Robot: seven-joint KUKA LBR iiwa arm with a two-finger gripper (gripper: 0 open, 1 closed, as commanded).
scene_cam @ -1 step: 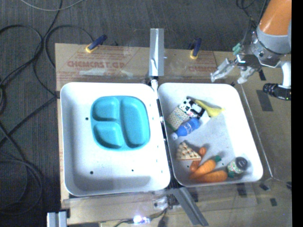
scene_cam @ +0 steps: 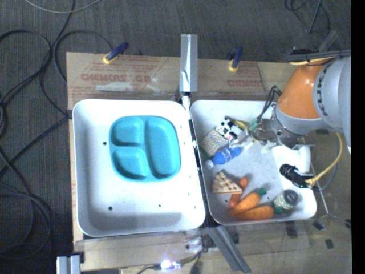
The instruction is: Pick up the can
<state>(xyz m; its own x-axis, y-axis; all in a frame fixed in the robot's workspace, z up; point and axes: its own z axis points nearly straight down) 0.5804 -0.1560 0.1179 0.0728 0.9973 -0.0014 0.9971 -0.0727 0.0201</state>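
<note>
The can is small and dark green with a grey top. It stands in the front right corner of the right bin, touching the end of an orange carrot. My gripper hangs over the back middle of that bin, beside a black-and-white cow toy and above the cap end of a blue bottle. The can is well apart from the gripper, towards the front right.
A woven beige item lies left of the cow toy. A waffle-like wedge and a second carrot lie near the front. The left bin holds a blue divided tray.
</note>
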